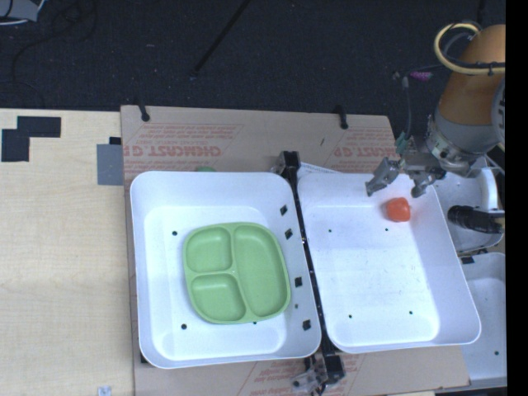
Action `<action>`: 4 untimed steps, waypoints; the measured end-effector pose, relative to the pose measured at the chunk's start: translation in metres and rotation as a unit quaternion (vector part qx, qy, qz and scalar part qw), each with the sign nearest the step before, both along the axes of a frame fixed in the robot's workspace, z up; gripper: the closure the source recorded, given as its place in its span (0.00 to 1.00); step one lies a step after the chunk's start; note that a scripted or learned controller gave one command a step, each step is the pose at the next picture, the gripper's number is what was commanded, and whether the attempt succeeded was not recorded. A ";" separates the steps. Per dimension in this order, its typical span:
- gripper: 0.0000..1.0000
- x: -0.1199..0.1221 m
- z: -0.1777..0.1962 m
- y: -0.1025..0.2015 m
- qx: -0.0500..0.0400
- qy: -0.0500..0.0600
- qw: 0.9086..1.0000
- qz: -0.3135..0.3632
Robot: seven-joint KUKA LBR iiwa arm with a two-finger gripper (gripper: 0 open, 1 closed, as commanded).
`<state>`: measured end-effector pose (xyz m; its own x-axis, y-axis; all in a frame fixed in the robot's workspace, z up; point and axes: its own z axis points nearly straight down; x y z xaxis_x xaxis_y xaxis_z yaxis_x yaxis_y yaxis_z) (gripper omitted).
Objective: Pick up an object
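A small orange-red object (398, 209) lies in the right bin (388, 320), near its far right corner. My gripper (401, 181) hangs just above and behind it, at the bin's far edge. Its two grey fingers are spread apart, one to the left of the object and one to the right, with nothing between them. The object rests on the bin floor, apart from the fingers.
The left bin (157, 221) holds a green divided plate (236, 272). A black clip divider (299, 254) runs between the two bins. Cardboard (247, 143) lies under the bins. The arm's orange band and cable loop (470, 52) rise at the upper right.
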<state>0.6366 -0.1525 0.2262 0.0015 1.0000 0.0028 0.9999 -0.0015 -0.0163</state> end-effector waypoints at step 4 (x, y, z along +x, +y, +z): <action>0.00 0.005 -0.141 -0.005 -0.001 -0.005 1.000 0.001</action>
